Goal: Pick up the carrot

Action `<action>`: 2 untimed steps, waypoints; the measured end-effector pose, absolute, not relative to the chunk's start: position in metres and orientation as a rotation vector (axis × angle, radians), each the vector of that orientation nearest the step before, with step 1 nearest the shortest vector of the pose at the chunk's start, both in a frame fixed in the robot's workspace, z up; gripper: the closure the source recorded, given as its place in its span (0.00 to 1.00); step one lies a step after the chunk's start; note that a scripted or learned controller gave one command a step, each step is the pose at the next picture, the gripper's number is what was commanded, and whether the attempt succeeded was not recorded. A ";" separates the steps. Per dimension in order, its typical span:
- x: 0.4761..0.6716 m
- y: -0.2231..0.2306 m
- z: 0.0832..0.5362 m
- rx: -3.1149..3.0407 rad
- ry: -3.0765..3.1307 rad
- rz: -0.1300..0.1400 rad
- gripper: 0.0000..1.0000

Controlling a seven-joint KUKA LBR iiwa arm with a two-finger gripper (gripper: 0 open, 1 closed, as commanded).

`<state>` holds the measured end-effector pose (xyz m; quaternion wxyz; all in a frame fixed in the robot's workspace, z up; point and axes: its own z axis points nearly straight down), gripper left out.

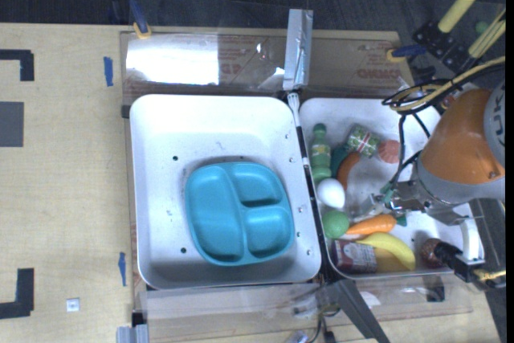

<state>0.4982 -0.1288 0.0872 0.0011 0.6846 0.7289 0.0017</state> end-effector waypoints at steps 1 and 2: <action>0.482 -0.138 0.087 1.744 2.606 0.005 0.00; 0.482 -0.109 0.088 1.235 2.879 0.003 0.00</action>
